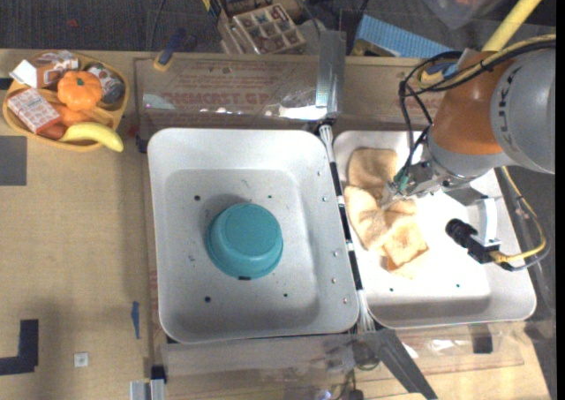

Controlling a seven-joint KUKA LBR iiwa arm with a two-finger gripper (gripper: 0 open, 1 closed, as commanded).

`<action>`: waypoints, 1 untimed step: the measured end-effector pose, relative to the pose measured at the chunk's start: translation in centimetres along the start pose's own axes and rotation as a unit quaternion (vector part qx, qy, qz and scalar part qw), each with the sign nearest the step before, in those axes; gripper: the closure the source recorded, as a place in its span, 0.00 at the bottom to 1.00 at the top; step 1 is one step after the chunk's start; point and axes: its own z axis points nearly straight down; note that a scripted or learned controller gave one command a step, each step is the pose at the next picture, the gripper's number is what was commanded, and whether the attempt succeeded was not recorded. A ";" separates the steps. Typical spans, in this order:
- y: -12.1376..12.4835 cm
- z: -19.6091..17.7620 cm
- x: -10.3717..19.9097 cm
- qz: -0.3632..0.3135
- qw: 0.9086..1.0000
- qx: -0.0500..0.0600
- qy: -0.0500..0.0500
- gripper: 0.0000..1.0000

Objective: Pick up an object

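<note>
A tan cloth [380, 211] lies crumpled along the left side of the right bin [459, 297], with one fold near the bin's middle. My gripper [399, 187] reaches down from the right and sits right on the cloth's upper middle, where the fabric bunches up. A teal bowl [245, 239] rests upside down in the middle of the left bin [185, 169].
A yellow dish [26, 120] with toy fruit, a banana and small boxes stands at the bench's far left corner. Boxes and crates crowd the floor beyond the bins. A metal divider [340, 213] separates the two bins.
</note>
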 end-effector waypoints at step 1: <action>0.0 0.0 -0.1 0.000 1.000 0.000 -0.001 0.00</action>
